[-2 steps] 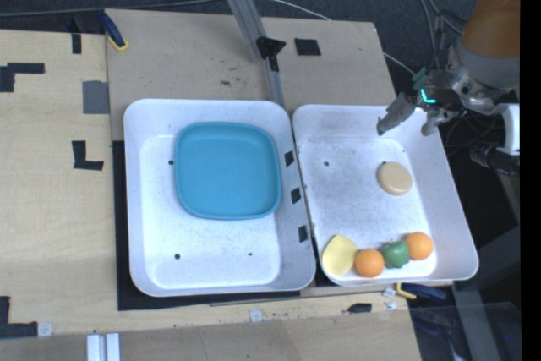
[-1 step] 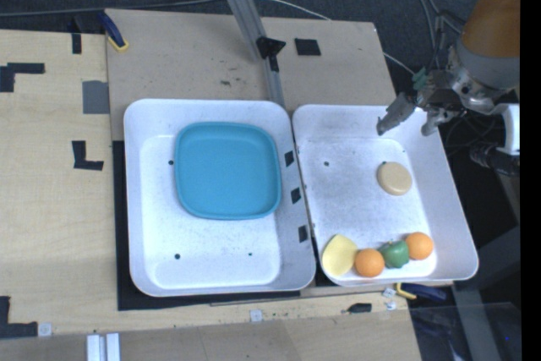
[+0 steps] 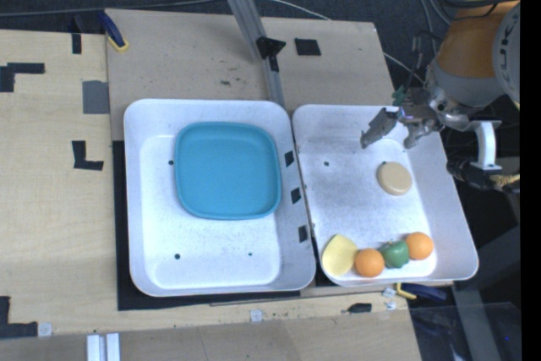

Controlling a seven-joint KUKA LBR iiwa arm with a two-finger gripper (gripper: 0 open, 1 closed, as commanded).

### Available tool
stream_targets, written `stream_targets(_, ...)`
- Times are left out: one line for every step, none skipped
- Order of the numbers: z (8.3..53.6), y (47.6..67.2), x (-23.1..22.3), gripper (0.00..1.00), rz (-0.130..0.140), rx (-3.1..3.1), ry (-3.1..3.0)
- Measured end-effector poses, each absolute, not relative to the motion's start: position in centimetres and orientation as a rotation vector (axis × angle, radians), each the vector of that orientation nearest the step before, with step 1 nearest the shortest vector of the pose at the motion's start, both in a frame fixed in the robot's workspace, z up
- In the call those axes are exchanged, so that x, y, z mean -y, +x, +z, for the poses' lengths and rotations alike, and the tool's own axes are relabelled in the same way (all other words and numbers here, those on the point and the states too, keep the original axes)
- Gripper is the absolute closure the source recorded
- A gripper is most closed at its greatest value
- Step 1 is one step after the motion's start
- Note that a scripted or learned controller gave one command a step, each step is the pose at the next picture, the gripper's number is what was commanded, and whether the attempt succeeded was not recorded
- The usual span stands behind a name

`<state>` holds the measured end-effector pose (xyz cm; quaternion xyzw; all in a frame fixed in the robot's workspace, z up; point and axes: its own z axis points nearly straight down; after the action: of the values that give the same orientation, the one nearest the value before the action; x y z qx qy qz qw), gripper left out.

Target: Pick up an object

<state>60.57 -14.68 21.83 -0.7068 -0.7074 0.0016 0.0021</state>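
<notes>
Leftmost, the left bin [image 3: 144, 207] carries a blue plate [image 3: 226, 169] near its middle. Next, the right bin [image 3: 338, 182] has a yellow piece [image 3: 339, 254], an orange ball [image 3: 368, 263], a green piece [image 3: 395, 254] and a second orange [image 3: 419, 246] along its near edge, and a tan disc [image 3: 394, 177] by its right edge. Over the far right corner the gripper [image 3: 394, 131] hangs with fingers spread, gripping nothing. By my judgement nothing is picked yet; descent, closing and lifting remain.

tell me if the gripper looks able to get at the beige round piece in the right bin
Probably yes: the gripper hangs open just above the beige round piece, which lies alone in the right bin, apart from the items along the front edge.
</notes>
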Motion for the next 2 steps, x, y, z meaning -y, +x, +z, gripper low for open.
stream_targets(15.8, 60.5, 13.9, 0.0, 0.006, 2.219, -2.217)
stream_targets(9.5, 60.1, 13.7, 0.0, 0.006, 2.218, -2.217)
